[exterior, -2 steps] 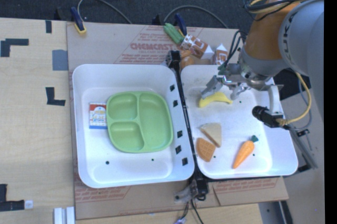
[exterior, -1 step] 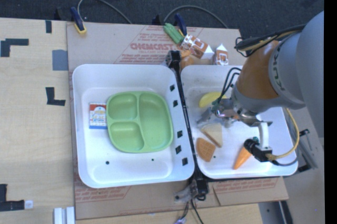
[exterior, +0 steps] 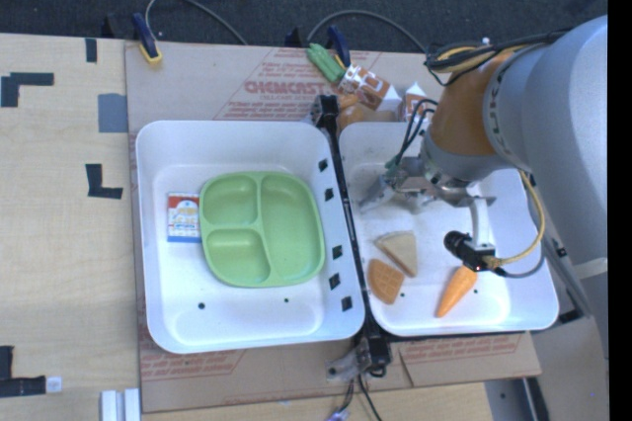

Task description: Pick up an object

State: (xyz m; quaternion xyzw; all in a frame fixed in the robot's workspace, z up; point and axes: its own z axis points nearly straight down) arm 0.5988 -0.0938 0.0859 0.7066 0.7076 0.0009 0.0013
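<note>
Progress: nothing lifted yet; pick not begun, by the look of it.
End effector (exterior: pixel 387 184): low in right bin (exterior: pixel 523 310), upper left part; grip state couldn't be told.
Candidates: carrot (exterior: pixel 455 292), bread wedge (exterior: pixel 399 252), cracker (exterior: pixel 386 282), all lying loose near front.
Left bin (exterior: pixel 178 310): green plate (exterior: pixel 263 227), small box (exterior: pixel 183 216).

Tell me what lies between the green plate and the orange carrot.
In the camera view, between the green plate and the carrot stand the bins' black-clipped walls, then a bread slice and a waffle piece.
</note>
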